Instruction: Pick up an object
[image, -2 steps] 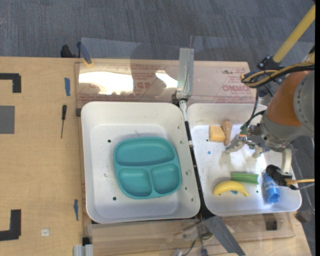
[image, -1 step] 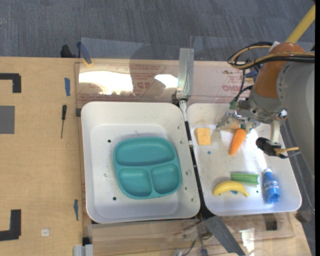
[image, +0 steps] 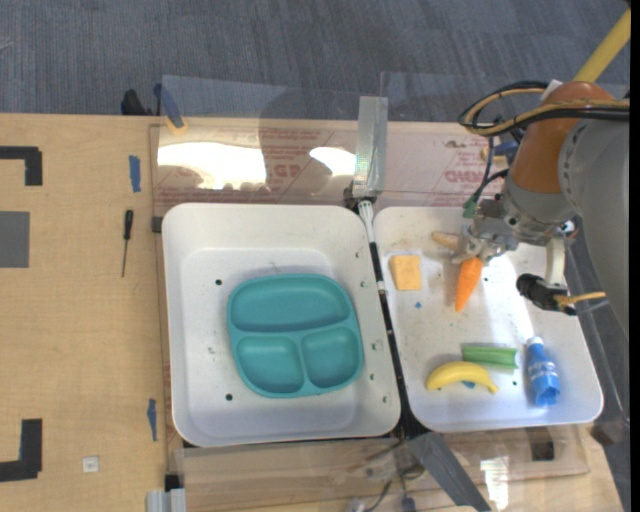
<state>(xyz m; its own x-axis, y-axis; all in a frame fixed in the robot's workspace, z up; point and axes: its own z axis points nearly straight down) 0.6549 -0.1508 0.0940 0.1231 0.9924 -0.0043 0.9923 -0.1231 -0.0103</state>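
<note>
Claw (image: 478, 250) low over carrot (image: 467, 284)

A wooden bench (image: 70, 330) bears two white bins (image: 190, 330) side by side

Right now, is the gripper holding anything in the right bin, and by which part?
It looks so: the gripper meets the upper, wide end of the orange toy carrot, which hangs tip-down over the right white bin.

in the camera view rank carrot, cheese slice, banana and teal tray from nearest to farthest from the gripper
1. carrot, right at the gripper, top of the right bin
2. cheese slice, to the gripper's left in the view
3. banana, near the right bin's front
4. teal tray, in the left bin
</note>
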